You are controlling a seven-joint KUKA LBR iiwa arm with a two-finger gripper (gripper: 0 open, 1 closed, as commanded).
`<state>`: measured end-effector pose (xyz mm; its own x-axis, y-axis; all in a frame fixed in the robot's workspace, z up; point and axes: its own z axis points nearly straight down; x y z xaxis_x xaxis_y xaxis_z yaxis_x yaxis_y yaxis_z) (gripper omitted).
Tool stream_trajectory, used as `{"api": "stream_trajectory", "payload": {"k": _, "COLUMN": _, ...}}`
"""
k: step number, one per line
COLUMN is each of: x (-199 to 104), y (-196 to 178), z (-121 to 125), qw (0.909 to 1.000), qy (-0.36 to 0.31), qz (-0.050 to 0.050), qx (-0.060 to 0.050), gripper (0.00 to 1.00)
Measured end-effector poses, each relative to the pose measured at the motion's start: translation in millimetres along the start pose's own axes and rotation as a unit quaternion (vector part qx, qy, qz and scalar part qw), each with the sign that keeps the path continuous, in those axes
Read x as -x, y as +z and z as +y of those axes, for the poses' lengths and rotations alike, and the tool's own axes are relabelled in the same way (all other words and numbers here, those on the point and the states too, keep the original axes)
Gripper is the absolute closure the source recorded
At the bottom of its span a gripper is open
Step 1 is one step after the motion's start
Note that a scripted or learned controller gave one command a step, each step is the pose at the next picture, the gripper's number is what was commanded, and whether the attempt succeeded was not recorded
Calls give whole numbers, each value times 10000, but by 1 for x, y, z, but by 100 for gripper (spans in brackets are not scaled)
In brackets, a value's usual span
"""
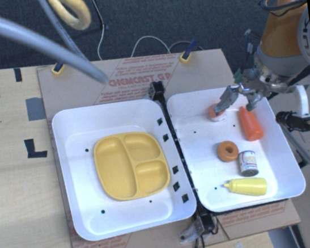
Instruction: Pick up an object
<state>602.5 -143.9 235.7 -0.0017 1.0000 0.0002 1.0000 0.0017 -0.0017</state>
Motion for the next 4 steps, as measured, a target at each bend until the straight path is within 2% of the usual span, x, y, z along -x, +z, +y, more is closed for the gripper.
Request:
{"api": "stream_trajectory", "payload": {"k": 1, "x": 4, "y": 62, "z": 4, "qw": 10000, "qy": 4, "qz": -4, "qx": -21, "gripper": 0}}
{"api": "stream_trajectory", "payload": {"k": 3, "x": 9, "y": 153, "z": 4, "qw": 10000, "qy": -1, "qz": -11, "qx": 4, "gripper": 0}}
{"api": "stream_trajectory", "payload": {"k": 4, "x": 8, "y": 140, "z": 6, "qw": 10000, "qy": -5, "qz": -14, "qx": 16, "gripper": 100}}
